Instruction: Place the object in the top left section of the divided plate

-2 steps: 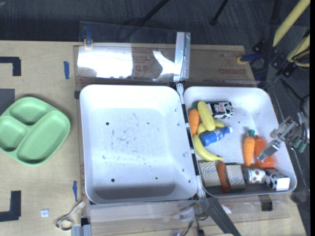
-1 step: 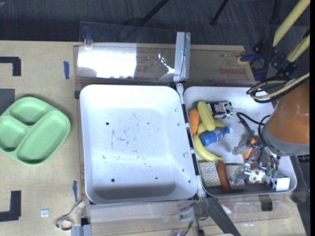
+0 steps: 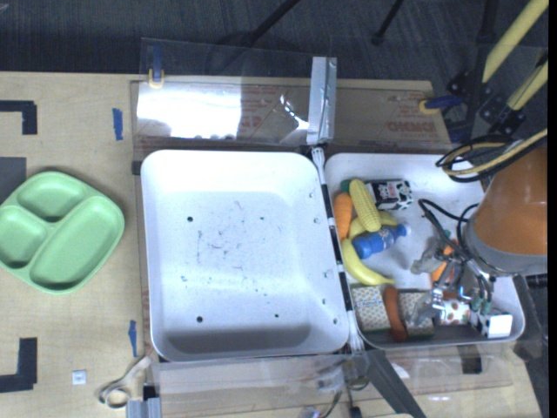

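Task object: not identifiable; candidate items lie clustered in the right bin (image 3: 513, 316).
Right bin contents: an orange carrot (image 3: 343, 215), a yellow corn cob (image 3: 364, 205), a yellow banana (image 3: 360, 265), a blue bottle-shaped item (image 3: 377, 241), a black-and-white item (image 3: 390, 193) and a brown sausage-shaped item (image 3: 394, 311), all touching or just beside one another.
Divided plate (image 3: 57, 231): green, three sections, on the bench at far left, well apart from both bins.
Left bin (image 3: 235, 251): white, between the plate and the right bin.
Arm (image 3: 518, 212): enters from the right, orange band above the right bin, wrist pointing down into it.
Gripper (image 3: 452, 299): low over the right bin's near right area, amid cables; finger state cannot be determined.
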You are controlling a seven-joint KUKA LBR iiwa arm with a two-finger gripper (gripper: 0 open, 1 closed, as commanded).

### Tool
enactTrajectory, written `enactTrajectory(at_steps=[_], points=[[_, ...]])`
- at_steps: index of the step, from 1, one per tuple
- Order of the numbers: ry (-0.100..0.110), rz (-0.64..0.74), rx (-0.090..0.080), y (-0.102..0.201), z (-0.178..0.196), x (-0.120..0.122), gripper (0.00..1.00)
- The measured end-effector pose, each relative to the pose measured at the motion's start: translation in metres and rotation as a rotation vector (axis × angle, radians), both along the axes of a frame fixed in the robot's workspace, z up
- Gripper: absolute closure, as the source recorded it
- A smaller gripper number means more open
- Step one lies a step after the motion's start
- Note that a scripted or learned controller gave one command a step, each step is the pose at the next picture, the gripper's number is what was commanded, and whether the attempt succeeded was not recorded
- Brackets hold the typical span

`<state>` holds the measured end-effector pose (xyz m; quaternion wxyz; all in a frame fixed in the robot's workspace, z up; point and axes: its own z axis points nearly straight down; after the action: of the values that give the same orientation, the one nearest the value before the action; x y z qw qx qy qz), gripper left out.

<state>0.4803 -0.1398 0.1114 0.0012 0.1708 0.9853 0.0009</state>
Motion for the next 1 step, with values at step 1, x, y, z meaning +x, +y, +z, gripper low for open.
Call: enactTrajectory(at_steps=[1], points=[[0.0,0.0,0.0,0.0,0.0,0.0,0.0]])
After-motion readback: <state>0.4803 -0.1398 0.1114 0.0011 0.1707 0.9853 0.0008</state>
